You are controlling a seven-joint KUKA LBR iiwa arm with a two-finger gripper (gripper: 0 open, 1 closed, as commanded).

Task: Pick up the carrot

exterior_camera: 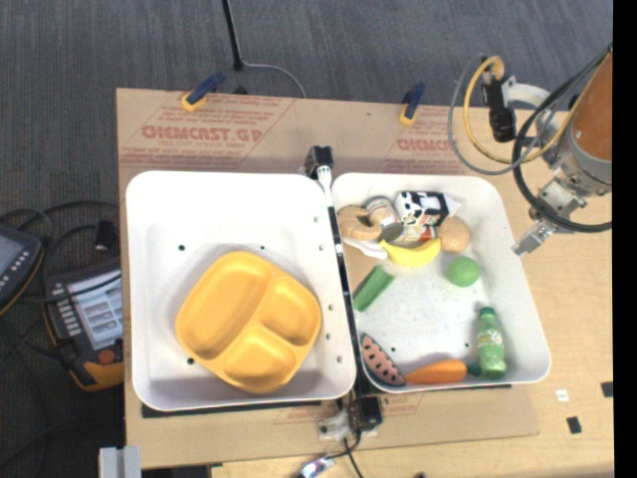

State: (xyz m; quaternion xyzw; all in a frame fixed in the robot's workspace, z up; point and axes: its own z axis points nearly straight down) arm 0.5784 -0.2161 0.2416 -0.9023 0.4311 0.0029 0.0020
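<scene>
My jaws: can't tell if they're spread or closed, too small and side-on from this camera. My gripper [538, 230] sits outside the right-hand shallow white plastic bin [523, 297], just beyond its right wall toward the far end, over bare bench, nothing visibly in it. Grey arm with the orange band [595, 118] comes in from the right behind it, with yellow and black cables looped at its far side. Target: the small orange tapered carrot [436, 372] lies flat on the right bin's floor against the near wall, lengthwise left-right, well apart from my gripper. Its right end touches or nearly touches the green plastic bottle [488, 342], which lies in the near right corner. A red watermelon slice with a green rind [381, 360] is just left of the carrot. Further back in the same bin: a green oblong cucumber-like piece [373, 288] by the left wall, a round green ball [463, 271], a yellow banana [414, 254], a tan rounded item [455, 235], and a black-and-white patterned object [419, 206] at the far wall. The left white bin [139, 267] holds a yellow three-compartment plastic plate [249, 319].
</scene>
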